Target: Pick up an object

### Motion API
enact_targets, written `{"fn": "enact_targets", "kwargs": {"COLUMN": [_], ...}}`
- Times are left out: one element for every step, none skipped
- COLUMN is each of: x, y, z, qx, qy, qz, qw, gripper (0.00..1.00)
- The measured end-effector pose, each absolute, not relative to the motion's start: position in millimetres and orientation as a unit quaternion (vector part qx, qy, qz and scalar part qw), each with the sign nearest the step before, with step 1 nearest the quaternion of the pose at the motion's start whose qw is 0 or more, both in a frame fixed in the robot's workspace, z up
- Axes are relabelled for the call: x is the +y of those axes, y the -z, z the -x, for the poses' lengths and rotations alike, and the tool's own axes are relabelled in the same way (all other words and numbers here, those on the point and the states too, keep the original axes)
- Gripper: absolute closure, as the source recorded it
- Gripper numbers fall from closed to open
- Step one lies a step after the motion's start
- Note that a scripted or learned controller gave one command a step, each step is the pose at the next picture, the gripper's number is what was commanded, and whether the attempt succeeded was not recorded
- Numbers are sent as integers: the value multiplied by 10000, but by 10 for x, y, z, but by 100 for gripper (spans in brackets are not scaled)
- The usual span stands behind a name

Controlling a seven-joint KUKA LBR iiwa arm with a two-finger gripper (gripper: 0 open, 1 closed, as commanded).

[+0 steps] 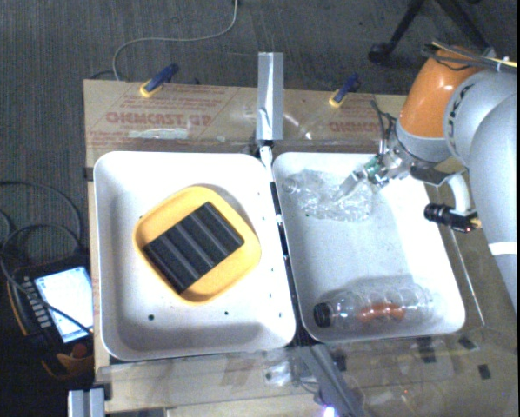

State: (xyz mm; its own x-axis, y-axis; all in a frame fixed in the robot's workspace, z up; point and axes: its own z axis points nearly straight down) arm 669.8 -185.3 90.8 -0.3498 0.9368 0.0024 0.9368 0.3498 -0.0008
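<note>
Claw [375, 170], upper right of frame: touching crumpled clear wrapper [330, 196] in right bin [377, 241]; finger state cannot tell. Plastic bottle [373, 307], lower right. Nothing lifted; pickup apparently pending.

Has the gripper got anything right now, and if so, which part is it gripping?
Cannot be told. The gripper sits at the right edge of the crumpled clear plastic in the right bin, but no part shows between its fingers.
</note>
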Motion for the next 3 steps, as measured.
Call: {"fn": "enact_targets", "kwargs": {"x": [-1866,-1340,-664], "y": [-1080,-1643,-1876], "z": [-6738,-6695,-6582], "qx": [-8219,-8048,-8081], "qy": [14,0,20], "qz": [5695,5935,5891], "qw": [-65,-36,-25], "gripper": [100,100,100]}}
